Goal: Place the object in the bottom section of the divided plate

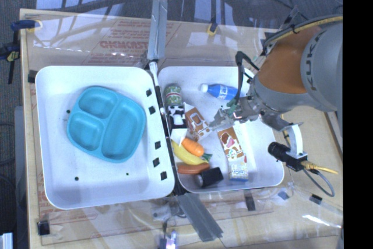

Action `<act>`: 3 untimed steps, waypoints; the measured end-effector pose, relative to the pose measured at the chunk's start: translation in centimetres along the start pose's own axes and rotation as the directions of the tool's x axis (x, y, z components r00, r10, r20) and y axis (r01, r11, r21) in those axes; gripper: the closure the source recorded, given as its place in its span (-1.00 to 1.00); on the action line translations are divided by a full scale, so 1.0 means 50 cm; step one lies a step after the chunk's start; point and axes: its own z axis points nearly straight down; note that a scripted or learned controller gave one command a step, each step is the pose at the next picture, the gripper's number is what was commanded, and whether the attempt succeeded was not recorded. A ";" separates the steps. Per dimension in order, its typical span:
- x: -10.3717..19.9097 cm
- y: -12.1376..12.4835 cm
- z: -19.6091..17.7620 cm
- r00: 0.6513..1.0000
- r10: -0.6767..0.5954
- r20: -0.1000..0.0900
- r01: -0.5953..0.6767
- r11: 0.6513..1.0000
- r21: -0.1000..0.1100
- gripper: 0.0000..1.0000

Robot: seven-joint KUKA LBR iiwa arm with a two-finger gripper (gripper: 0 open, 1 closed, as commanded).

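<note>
I am hanging over the right bin (265,175), my gripper (228,115) low among the clutter at its middle. From this view I cannot tell whether my fingers are apart or together, or whether anything sits between them, so I count nothing as held.

No single item is marked out as the one to move. Nearest my tip are a small brown-and-white carton (197,123) just to the left and a taller carton (235,153) lying flat just nearer the camera. To do this step well I should settle on one of these, come straight down across its narrow width, and avoid nudging the neighbours, since they lie packed close together. The flat cartons give me firm parallel sides to close on.

The blue bottle (220,90) at the far side is round and may roll. The banana (185,153), the carrot (193,147) and the sausage (192,168) look smooth and curved, and a green can (172,94) stands by the divider.

The blue plate (106,123) lies in the left bin (52,183), glossy moulded plastic with three hollows; its near section is my target.
</note>
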 end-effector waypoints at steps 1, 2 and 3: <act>0.148 0.027 -0.160 0.999 0.034 0.001 -0.034 0.999 -0.002 1.00; 0.267 0.099 -0.099 0.993 -0.121 0.000 0.121 0.993 0.004 1.00; 0.410 0.144 -0.042 0.976 -0.219 0.000 0.219 0.976 0.004 1.00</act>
